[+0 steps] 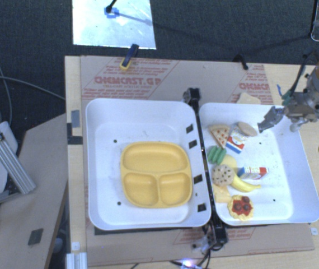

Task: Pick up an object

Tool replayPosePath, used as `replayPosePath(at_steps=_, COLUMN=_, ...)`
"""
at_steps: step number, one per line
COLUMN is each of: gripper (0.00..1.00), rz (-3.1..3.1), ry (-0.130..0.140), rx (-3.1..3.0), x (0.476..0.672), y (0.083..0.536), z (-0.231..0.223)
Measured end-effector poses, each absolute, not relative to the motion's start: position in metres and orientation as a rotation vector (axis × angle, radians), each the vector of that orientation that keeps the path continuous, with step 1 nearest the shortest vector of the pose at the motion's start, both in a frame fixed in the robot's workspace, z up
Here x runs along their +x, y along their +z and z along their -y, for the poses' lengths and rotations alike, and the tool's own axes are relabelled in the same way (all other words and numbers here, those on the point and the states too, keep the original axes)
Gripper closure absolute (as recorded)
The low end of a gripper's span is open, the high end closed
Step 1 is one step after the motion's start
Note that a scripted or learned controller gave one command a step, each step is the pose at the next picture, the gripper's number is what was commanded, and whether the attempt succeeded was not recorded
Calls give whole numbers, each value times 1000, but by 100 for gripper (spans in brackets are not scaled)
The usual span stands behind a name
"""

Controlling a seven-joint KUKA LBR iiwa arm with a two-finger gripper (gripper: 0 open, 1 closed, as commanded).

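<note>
Toy food lies heaped in the right bin [302, 167], which serves as the landmark for everything else. Against that bin's left wall sits a pizza slice [220, 134], with a green piece [216, 154] just below it and a cookie [223, 175] lower again. A banana [243, 185] curves beside the cookie, touching a small red-and-white carton [253, 172], and a round red-topped tart [241, 206] rests near the bin's bottom edge. A tan oval piece [246, 129] and a red, white and blue item [235, 145] lie toward the bin's upper middle.

Such crowding along the left wall looks like the result of loose dumping, not careful placing, so most pieces touch or overlap a neighbour. Any of them could be the object to pick; the tan oval piece is nearest the gripper [270, 119].

That gripper hangs over the bin's upper right part, tilted, with nothing seen between its fingers; whether they are spread or closed I cannot tell at this angle.

Right of the food, the bin floor is bare white, giving the arm open room to descend and approach sideways. Pieces against the left wall leave little finger room on that side. Left of the right bin, the other bin [101, 167] holds a yellow divided tray [155, 172].
</note>
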State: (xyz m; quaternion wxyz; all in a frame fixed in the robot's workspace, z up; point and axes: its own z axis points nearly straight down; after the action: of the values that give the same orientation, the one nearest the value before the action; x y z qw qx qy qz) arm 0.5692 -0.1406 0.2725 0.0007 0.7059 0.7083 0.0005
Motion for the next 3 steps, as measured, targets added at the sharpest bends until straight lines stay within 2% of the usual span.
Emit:
replayPosePath(at_steps=1, gripper=0, rz=-2234, ry=-3, rx=2217, x=601, y=154, z=114)
replayPosePath(at_steps=2, gripper=0, rz=-2221, ry=-1, rx=2209, x=630, y=86, z=98)
replayPosePath(at_steps=3, gripper=0, rz=-2214, ry=6, rx=2206, x=634, y=91, z=89)
